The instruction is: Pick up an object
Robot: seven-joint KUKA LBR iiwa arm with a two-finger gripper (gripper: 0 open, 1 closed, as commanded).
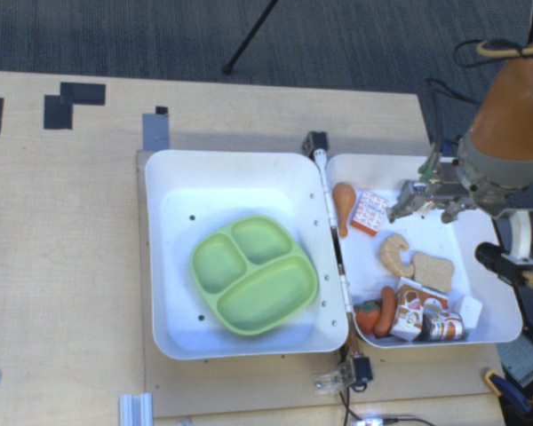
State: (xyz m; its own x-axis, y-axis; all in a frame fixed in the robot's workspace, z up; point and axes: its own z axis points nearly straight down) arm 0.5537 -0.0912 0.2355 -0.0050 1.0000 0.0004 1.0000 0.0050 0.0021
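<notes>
Pincer [424, 204] above the right bin [506, 327], its fingers spread wide around nothing. At its nine o'clock: red-and-white carton [369, 212], then carrot [343, 204]. At six o'clock: cookie [394, 255] and bread slice [433, 272]. Left bin [160, 238] at nine o'clock holds a green divided plate [253, 275].

Left bin [160, 238]: holding a green divided plate [254, 274]. Right bin [506, 322]: holding a carrot [343, 201], a small red-and-white carton [368, 212], two bread pieces [417, 264], a sausage [385, 310], a tomato [367, 314], and packets with a can [431, 319] at the near edge. Gripper [424, 198]: hanging over the right bin's far side, nothing lying between its fingers.
</notes>
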